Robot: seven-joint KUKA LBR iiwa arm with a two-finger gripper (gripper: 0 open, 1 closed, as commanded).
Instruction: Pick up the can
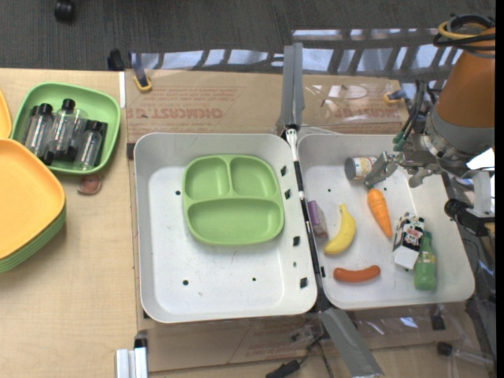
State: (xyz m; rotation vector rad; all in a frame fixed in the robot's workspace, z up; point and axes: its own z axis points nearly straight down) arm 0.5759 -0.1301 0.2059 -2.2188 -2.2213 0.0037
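From above, the can [361, 167] lies on its side near the right bin's [457, 290] far edge, the jaws [398, 169] open just beside it. A carrot [379, 211], banana [341, 230] and sausage [357, 273] lie nearer. Cardboard [181, 105] reads "CHEMCUZT", mirrored.

The cardboard sheet [189, 105] reads "CHEMCUT2", printed mirrored.

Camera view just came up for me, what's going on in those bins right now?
The arm's gripper is low over the right bin, next to the can lying on its side near the back wall. Nothing is between its fingers. A banana, carrot and sausage lie nearby.
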